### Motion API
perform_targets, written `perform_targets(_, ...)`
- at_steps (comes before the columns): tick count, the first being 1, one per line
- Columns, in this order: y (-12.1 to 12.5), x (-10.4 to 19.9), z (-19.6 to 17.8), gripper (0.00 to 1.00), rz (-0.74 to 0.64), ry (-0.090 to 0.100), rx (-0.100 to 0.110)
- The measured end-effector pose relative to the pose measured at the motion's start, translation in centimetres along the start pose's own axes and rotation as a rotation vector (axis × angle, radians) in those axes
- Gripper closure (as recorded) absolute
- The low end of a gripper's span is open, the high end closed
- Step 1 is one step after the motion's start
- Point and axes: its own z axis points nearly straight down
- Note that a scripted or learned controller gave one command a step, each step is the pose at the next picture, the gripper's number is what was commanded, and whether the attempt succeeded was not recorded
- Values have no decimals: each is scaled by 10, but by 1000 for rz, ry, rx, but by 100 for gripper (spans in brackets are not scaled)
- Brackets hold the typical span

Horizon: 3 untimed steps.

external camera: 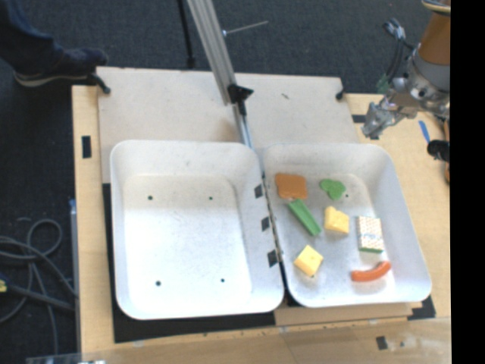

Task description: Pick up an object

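Pale wooden bench (303, 97) on dark carpet, bearing two shallow white bins side by side. Pincer (373, 126) poised over the bench outside the right bin (402, 196), by its far corner; state of closure impossible to tell, nothing seen in its hold.

Candidate objects all below and left of the pincer, lying in the right bin: green leafy piece (332, 189) nearest, then brown block (291, 186), green stick (304, 218), yellow wedge (336, 221), patterned white box (370, 233); second yellow block (308, 261) and orange sausage (370, 272) farthest.

Small, bright toy foods, mostly apart. Brown block and green stick touching or nearly so.

Likely failures: a descent between pieces closing on nothing; the low, flat pieces slipping out; a neighbour nudged aside; a strike on the bin's rim.
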Motion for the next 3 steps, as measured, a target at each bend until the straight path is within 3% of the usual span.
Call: perform_targets(3,-16,144,30,100,-1,2,9)
